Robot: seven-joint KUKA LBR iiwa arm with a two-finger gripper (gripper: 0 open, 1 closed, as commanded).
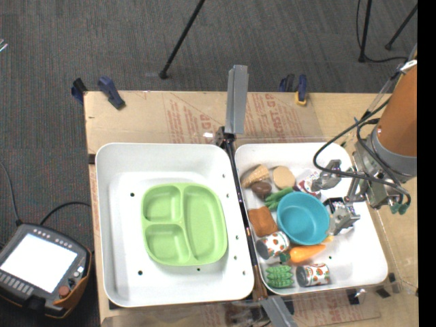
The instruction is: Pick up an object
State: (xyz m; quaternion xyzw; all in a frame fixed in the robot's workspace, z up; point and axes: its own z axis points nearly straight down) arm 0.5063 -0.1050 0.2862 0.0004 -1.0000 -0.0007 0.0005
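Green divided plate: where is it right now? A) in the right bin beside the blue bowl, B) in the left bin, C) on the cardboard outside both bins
B: the green divided plate lies flat in the left bin; the blue bowl sits in the right bin.

You see the right bin (368, 251) crowded along its left half: a blue bowl (304, 218) upright in the middle, an orange carrot (306, 253) lying just below it, a printed can (313, 274) on its side, and a brown bread piece (261, 221) beside the bowl.
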